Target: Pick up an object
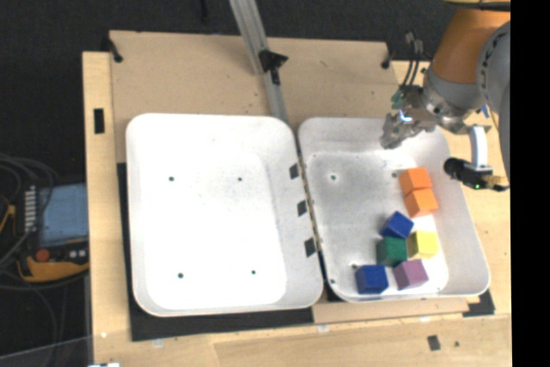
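While I watch from above, nearest to me along the front of the right bin (468, 219) sits a tight cluster of blocks: a blue cube (372, 278) at the front left, a purple cube (412, 273) just beside it on the right, and behind those a green cube (392, 250) touching a yellow cube (424, 244). Another blue cube (399, 225) rests just behind the green one, tilted a little off square. Further back again, near the bin's right wall, I've got two orange cubes, the nearer orange cube (422, 200) and the farther orange cube (416, 180), touching each other in a short row. The left bin (142, 211) lies alongside, the two bins meeting at the middle of the table (189, 64), with only a few small dark specks on its floor. Moving to the far end of the right bin, the hand (394, 136) hangs over the back corner, well apart from the cluster and clear of the orange pair too. It's small and blurred from here, so I cannot tell how its fingers stand, and I see no block in it. Above it the grey wrist runs up into the orange band (460, 39) at the right. Beyond the bins a slanted metal pole (245, 9) rises from the table's far edge.
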You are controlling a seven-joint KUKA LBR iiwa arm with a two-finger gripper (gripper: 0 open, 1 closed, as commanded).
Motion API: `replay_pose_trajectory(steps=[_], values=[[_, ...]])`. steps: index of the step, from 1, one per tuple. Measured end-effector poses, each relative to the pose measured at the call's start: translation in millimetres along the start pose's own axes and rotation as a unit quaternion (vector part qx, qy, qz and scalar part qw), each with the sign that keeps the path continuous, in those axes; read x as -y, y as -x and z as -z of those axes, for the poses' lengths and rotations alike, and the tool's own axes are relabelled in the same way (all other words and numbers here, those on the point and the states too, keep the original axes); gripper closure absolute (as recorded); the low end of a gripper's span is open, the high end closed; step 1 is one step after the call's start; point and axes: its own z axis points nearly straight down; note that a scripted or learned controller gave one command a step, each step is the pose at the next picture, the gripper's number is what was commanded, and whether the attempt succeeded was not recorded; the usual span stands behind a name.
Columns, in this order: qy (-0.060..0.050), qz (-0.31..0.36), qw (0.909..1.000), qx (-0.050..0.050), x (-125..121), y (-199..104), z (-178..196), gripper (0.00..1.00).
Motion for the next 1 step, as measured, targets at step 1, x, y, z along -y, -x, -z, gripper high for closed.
replay_pose_trajectory(steps=[1], values=[[0.0,0.0,1.0,0.0,2.8,5.1,47.5,1.0]])
